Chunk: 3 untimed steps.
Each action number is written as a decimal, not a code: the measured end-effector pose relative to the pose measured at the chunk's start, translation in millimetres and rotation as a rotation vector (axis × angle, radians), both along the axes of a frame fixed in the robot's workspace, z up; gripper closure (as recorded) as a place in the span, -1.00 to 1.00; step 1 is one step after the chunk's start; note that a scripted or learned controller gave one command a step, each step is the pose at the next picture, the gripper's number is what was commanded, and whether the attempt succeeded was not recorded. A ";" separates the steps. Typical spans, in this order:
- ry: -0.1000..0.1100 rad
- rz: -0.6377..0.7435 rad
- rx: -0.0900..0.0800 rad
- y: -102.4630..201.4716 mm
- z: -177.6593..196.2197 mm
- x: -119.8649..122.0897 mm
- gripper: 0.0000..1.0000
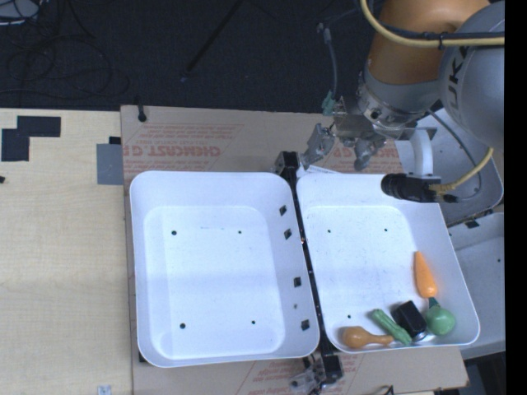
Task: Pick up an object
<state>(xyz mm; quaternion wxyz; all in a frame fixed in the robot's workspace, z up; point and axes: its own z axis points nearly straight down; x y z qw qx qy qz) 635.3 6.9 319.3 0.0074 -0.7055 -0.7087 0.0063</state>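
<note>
My gripper [339, 149] hangs above the far edge of the right bin [362, 220], its two fingers spread apart with nothing between them. Several small objects lie in that bin's near right corner: an orange carrot-shaped piece [425, 275], a green ball [442, 320], a black block [409, 318], a green stick [389, 325] and an orange-yellow gourd-shaped piece [365, 336]. All of them lie well away from the gripper, toward the front.
The left bin [210, 274] sits beside the right one, with a row of black clips [296, 253] along their shared edge. A black cylinder [409, 188] juts over the right bin's far right rim. Brown cardboard [214, 142] lies under both bins.
</note>
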 end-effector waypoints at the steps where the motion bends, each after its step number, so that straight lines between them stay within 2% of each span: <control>1: -0.035 0.003 0.001 66.6 164.1 0.5 -1.00; 2: -0.013 0.003 -0.004 65.0 162.5 0.1 1.00; 3: -0.019 0.006 0.001 171.5 190.6 -5.9 1.00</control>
